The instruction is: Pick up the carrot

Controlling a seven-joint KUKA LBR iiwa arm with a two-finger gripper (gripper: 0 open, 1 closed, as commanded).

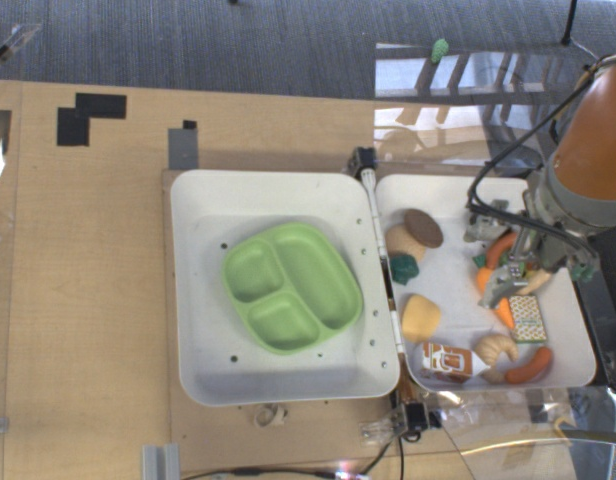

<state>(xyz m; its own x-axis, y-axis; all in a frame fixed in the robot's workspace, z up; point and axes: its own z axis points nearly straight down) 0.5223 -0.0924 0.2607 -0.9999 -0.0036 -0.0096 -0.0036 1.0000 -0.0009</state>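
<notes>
The metal two-finger gripper (510, 268) hangs over the orange toy carrot (494, 268) in the right white bin (458, 193), its grip impossible to tell, so it should close squarely around the carrot's middle.

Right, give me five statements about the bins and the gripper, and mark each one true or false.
1. The green divided plate lies in the left bin. True.
2. The gripper is over the left bin. False: it is over the right bin, at the carrot.
3. The mushroom lies in the right bin's far left corner area. True.
4. The sausage sits on the green divided plate. False: it lies near the right bin's near edge, beside the croissant.
5. The plate's compartments hold toy food. False: nothing lies in them.
</notes>
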